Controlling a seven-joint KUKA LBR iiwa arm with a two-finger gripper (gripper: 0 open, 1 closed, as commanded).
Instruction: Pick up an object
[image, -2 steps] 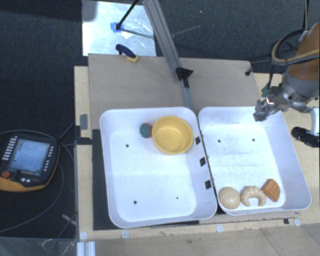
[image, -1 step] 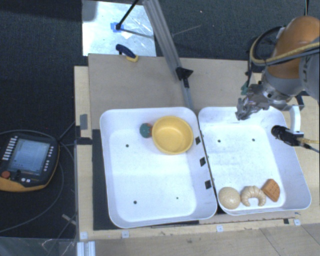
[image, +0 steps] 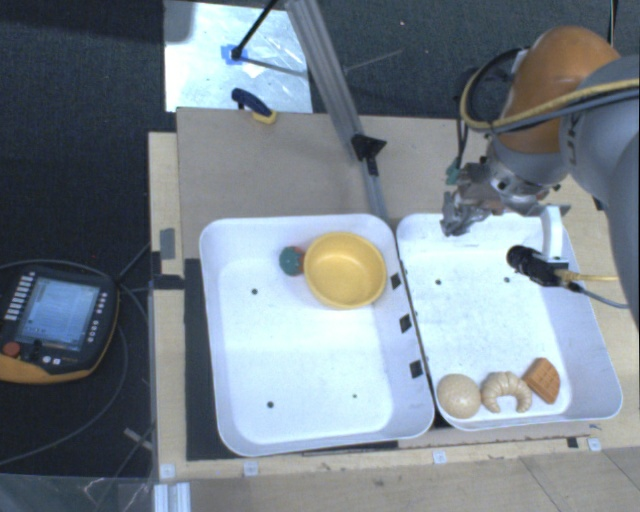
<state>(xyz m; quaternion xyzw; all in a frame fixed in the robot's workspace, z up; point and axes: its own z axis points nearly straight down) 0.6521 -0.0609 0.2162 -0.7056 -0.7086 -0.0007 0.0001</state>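
Yellow bowl (image: 345, 269) upright in left bin (image: 300, 400)

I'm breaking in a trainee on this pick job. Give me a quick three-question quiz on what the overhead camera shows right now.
1. True or false: the yellow bowl sits in the left bin.
2. Which lies nearest the right bin's front right corner? A) round bun B) croissant C) waffle piece
3. What small item touches the bowl's left side?

Key:
1. True.
2. C.
3. A small teal ball.

Note: the gripper hovers near the right bin's back left corner, away from all three bakery items.
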